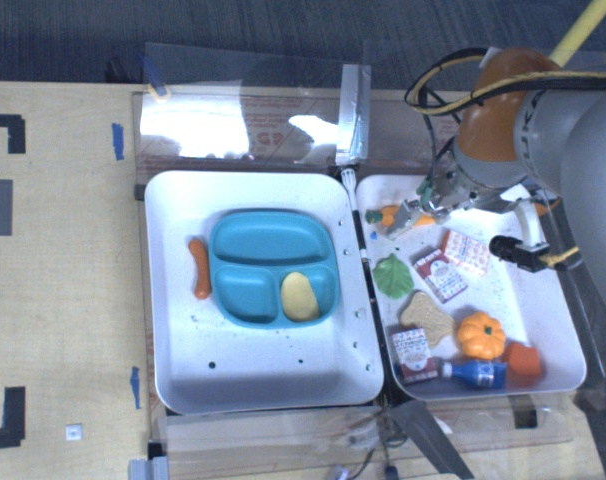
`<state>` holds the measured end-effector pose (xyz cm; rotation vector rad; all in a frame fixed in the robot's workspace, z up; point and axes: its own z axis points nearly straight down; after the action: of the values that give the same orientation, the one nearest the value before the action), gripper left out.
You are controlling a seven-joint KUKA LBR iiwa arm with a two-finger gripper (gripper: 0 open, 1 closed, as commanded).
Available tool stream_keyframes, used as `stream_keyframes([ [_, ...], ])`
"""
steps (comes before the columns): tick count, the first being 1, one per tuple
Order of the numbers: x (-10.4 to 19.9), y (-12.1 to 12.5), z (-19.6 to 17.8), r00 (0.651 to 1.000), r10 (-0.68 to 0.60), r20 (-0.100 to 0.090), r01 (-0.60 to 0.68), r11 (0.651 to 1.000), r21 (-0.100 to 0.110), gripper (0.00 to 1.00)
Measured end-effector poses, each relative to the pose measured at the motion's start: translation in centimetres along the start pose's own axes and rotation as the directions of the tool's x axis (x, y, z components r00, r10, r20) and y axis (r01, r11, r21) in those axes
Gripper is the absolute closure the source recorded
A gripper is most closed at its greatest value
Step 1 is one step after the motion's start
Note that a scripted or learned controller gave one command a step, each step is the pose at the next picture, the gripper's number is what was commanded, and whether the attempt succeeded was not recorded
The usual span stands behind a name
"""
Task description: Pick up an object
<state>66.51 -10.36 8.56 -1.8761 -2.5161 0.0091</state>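
The left bin [173, 298] holds an orange hot dog [200, 268] lying lengthwise just left of a blue divided tray [273, 265]. A yellow potato-shaped item [300, 296] rests in the tray's near right compartment.

The right bin [558, 313] holds the remaining items. At its far left corner lies a small orange carrot-like piece [389, 214]. Nearer is a green leaf [393, 276], then a slice of bread [427, 316] and a small printed packet [411, 349]. Two red-and-white printed cartons [453, 263] lie near the bin's middle. An orange pumpkin [481, 335] sits right of the bread. A blue bottle [478, 373] lies along the near wall, touching an orange-red block [524, 360].

The gripper [430, 204] is low over the far left part of the right bin, just right of the carrot-like piece. Whether the pincer is spread or pressed together cannot be determined.
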Motion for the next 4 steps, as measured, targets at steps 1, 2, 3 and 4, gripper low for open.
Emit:
stream_keyframes([
  [1,0.00,0.05,-0.01,0.999,-0.053,0.002,0.053,0.999,0.000,0.00],
  [2,-0.32,0.02,0.00,0.999,-0.041,-0.005,0.041,0.999,-0.002,0.00],
  [3,-0.16,-0.12,0.02,0.998,0.064,-0.007,-0.064,0.998,0.005,0.00],
  [4,0.08,-0.07,0.02,0.999,0.038,0.000,-0.038,0.999,0.005,0.00],
])
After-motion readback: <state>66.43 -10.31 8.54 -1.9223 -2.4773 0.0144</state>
